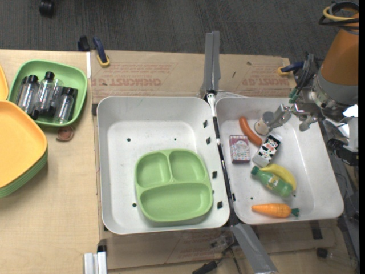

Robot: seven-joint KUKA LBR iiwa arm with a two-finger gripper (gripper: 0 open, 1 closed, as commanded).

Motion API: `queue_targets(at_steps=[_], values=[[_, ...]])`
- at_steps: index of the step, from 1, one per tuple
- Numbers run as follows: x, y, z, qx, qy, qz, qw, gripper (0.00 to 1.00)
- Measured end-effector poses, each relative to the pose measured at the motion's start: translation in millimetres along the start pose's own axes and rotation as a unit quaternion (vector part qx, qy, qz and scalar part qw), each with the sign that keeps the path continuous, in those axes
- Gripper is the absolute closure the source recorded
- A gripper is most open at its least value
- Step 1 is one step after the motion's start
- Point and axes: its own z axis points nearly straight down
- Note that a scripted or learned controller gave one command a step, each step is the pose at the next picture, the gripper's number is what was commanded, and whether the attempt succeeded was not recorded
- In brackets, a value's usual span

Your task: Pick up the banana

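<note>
The yellow banana (284,173) lies in the right bin (319,170), toward its front right. A green bottle (272,181) rests against the banana's near side and covers part of it. My gripper (275,119) hangs over the back part of the same bin, up and slightly left of the banana and well apart from it. It sits just above a black-and-white patterned item (269,148) and beside an orange sausage-shaped piece (248,129). I see nothing held in it.
A small pink-and-white box (239,148) lies left of the banana, and a carrot (274,210) lies by the front wall. The left bin (114,153) holds a green divided tray (172,184). Off to the left stand orange plates (20,153) and a green dish of bottles (48,93).
</note>
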Motion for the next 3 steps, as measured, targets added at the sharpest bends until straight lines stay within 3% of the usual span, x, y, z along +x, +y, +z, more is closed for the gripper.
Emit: queue_targets(at_steps=[1,2,3], values=[[-58.6,-50.6,126.5,0.0,0.001,-0.001,1.0,0.0],[-76.5,-100.6,47.3,-0.001,0.0,0.049,0.9988,0.0],[1.8,-79.8,137.8,0.001,0.001,0.284,0.9589,0.0]])
